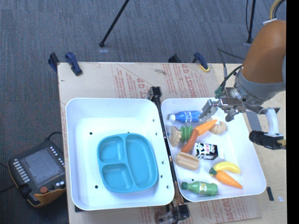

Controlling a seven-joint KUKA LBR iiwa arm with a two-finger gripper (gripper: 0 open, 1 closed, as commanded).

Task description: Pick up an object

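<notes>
My gripper (219, 111) hangs open over the back of the right bin (254, 160), with nothing between its fingers. Just below it lie a long orange carrot (198, 132) and a small beige piece (218, 128). A blue bottle (186, 117) lies to its left. Further forward in the same bin are a black-and-white carton (205, 150), a bread roll (188, 161), a banana (227, 166), a second carrot (228, 179) and a green bottle (201, 187). A green piece (187, 133) and a tan piece (175, 135) sit by the bin's left wall.
The left bin (79, 125) holds a blue divided plate (127, 161). Clamps (73, 62) grip the bench's back edge. A teach pendant (35, 171) lies on the floor at the left. A tripod leg (117, 17) stands behind the bench.
</notes>
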